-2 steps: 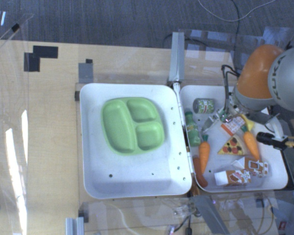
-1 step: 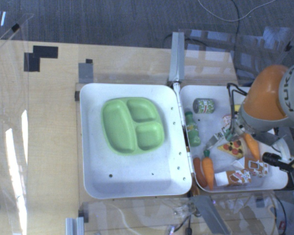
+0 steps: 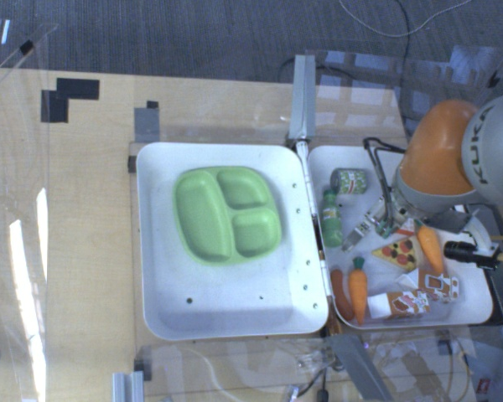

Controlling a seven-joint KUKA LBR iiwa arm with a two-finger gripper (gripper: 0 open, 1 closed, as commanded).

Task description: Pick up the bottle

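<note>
Camera view showed the left bin (image 3: 155,308) holding a green tray (image 3: 227,213), with the task's work all in the right bin (image 3: 484,312). The bottle (image 3: 330,218) lay on its side along that bin's left wall, green cap toward the far end, a can (image 3: 350,181) just beyond it and two carrots (image 3: 357,290) nearer. The gripper (image 3: 363,231) hung just right of the bottle, fingers slightly parted and holding nothing. To grasp well, it probably needed to shift left until the fingers straddled the bottle across its width, then descend. The wall left little room for the left finger, so a jam or a push seemed the main risk. A pizza slice (image 3: 397,253) lay to the right.
</note>
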